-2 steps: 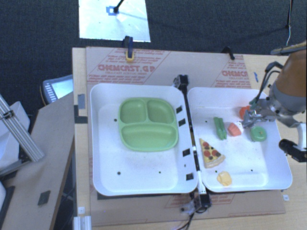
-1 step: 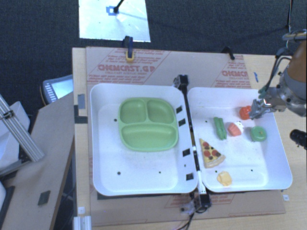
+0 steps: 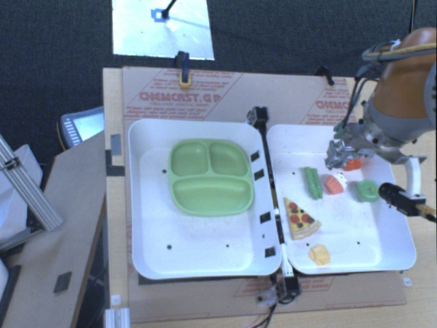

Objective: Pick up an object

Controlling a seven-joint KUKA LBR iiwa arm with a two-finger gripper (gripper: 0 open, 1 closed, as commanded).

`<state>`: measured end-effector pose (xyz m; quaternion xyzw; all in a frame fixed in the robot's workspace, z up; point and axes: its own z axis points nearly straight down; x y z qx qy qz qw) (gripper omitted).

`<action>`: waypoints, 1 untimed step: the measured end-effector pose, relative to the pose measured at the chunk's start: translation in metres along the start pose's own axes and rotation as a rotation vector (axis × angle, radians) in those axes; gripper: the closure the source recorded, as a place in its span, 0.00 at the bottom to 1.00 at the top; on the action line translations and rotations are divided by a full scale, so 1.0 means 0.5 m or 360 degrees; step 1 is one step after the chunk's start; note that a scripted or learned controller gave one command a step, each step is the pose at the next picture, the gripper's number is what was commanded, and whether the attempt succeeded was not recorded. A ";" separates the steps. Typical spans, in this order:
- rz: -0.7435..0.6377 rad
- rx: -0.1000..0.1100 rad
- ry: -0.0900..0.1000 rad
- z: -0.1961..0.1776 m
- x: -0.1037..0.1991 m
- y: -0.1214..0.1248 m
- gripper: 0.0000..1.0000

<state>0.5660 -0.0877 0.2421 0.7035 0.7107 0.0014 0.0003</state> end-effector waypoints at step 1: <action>0.0000 0.0003 0.0001 0.025 0.102 0.012 1.00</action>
